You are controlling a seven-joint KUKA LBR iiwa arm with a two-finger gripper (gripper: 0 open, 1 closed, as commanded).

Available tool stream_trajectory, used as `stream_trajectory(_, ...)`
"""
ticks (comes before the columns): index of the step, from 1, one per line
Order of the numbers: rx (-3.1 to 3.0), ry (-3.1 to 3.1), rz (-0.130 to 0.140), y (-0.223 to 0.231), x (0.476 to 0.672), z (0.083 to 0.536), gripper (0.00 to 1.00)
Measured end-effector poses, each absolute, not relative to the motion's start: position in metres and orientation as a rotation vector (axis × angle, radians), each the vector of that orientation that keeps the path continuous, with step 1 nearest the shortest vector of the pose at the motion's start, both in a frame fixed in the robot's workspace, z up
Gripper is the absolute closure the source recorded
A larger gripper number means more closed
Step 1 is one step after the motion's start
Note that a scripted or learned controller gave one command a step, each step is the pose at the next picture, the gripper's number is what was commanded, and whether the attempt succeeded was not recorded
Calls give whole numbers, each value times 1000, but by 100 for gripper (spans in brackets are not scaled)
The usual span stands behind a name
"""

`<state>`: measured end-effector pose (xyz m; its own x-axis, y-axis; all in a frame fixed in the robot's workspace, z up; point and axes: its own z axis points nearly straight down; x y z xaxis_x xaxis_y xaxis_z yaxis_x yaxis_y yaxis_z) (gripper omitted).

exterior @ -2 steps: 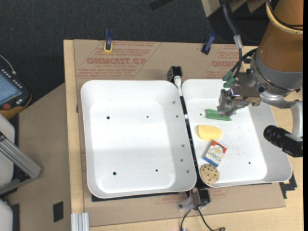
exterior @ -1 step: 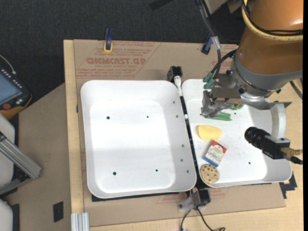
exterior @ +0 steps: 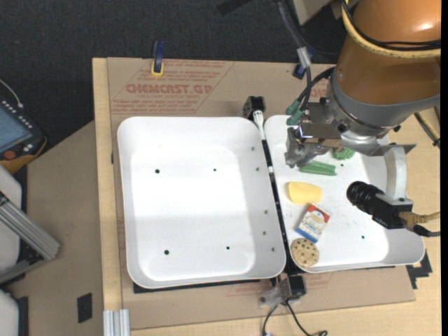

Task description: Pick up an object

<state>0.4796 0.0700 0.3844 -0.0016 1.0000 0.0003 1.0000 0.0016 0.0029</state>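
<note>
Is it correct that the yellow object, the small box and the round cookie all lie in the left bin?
Not quite. The camera view shows the yellow object, the small box and the round cookie lying in the right bin, not the left bin.

Bright, even light from above washes the left bin (exterior: 189, 201) nearly featureless, with a paler band across its near half and soft grey shading under its far rim. The arm's orange band (exterior: 392, 26) carries a glossy highlight at the top right corner. Focus is fairly sharp throughout, though slightly grainy.
</note>
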Motion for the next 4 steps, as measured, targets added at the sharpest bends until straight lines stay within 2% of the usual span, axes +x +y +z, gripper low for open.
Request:
stream_trajectory(1,2219,2218,8,58,480,421,100)
stream_trajectory(2,2226,2223,-10,58,481,358,100)
stream_trajectory(3,2218,2222,2,76,504,356,100)
stream_trajectory(4,2234,2211,-7,-13,484,337,100)
